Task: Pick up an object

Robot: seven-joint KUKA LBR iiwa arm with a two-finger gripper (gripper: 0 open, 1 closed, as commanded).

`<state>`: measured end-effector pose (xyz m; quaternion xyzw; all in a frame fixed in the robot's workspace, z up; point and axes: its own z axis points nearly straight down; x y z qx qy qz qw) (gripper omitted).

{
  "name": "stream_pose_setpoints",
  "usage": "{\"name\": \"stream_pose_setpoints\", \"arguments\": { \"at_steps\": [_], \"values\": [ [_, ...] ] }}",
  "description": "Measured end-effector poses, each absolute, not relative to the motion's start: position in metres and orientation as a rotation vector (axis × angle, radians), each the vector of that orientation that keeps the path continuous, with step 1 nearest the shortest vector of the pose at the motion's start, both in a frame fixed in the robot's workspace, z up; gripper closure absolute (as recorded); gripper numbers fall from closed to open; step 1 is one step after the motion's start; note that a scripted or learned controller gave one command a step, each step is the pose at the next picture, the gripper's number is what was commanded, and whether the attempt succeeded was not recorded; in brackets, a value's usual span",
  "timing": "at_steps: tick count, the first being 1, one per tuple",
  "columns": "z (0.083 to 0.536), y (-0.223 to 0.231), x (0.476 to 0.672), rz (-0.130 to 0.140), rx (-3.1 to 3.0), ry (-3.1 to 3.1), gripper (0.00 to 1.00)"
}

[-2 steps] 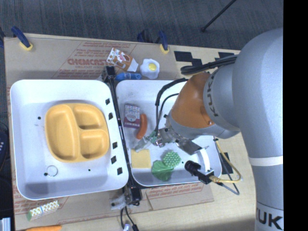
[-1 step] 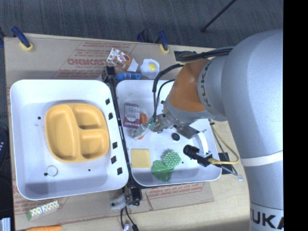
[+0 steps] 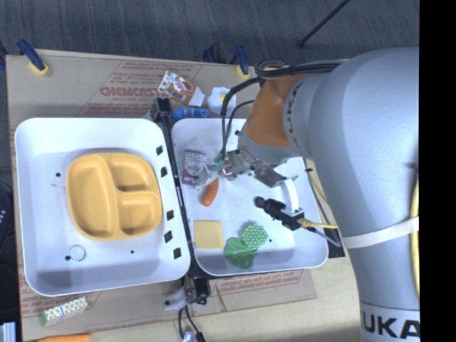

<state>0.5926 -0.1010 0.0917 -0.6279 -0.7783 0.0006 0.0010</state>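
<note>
Both shallow white plastic bins point(image 3: 43, 212) look smooth n glossy, yellow divided plastic tray point(image 3: 114, 194) more matt, brown printed cardboard sheet point(image 3: 107, 84) underneath def dull paper.

Big white letters "UKA" run along the arm's dark base point(image 3: 388, 324) at the lower right, cut off at the frame's edge. The cardboard sheet point(image 3: 128, 84) under the bins carries red print; a bold word starting "CHEMCAS" can just be made out, while the smaller lines beneath it stay too blurred to read.
</note>
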Motion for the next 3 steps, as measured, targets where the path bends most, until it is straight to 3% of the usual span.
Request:
{"name": "stream_pose_setpoints", "arguments": {
  "at_steps": [1, 2, 3],
  "values": [
    [0.102, -0.101, 0.593, 0.002, -1.964, -2.447, 1.00],
    [0.102, -0.100, 0.593, 0.003, -1.962, -2.448, 0.00],
    [0.112, -0.100, 0.593, 0.004, -1.955, -2.452, 1.00]
  ]
}}
